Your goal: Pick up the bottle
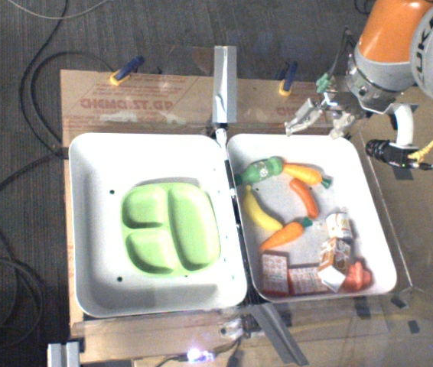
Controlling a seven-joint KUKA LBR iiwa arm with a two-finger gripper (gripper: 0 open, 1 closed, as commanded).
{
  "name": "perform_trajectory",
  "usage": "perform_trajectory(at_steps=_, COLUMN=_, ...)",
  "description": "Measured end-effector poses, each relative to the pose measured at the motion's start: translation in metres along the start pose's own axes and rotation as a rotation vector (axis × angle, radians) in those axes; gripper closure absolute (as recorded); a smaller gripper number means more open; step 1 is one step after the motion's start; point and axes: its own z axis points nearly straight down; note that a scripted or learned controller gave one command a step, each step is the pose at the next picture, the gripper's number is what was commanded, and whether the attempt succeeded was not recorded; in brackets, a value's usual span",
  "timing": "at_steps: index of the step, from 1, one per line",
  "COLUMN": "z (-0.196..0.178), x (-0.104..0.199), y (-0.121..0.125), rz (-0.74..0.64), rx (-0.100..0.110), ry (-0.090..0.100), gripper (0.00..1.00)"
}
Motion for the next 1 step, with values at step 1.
perform_trajectory(at_steps=1, z=0.0920, x=0.0170, y=-0.0411, rz=-0.097, rx=0.001, ry=0.000, gripper=0.00)
